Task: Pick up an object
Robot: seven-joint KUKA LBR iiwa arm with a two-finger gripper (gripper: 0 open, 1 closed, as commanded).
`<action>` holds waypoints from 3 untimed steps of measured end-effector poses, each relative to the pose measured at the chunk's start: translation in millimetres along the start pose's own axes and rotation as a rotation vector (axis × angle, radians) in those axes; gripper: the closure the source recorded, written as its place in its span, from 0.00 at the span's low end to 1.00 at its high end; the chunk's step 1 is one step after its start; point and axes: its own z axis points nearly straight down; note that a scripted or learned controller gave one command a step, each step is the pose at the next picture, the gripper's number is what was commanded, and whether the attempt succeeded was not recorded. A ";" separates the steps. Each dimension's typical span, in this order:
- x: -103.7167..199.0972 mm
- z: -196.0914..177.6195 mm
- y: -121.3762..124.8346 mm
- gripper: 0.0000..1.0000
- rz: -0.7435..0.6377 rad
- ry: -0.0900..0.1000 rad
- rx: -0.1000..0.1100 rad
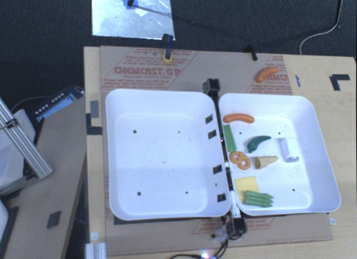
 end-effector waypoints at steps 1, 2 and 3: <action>6.9 -15.9 1.0 1.00 -0.011 0.002 0.000; 7.1 -16.9 1.0 1.00 -0.011 0.002 0.000; 8.8 -16.9 0.9 1.00 -0.010 0.002 0.001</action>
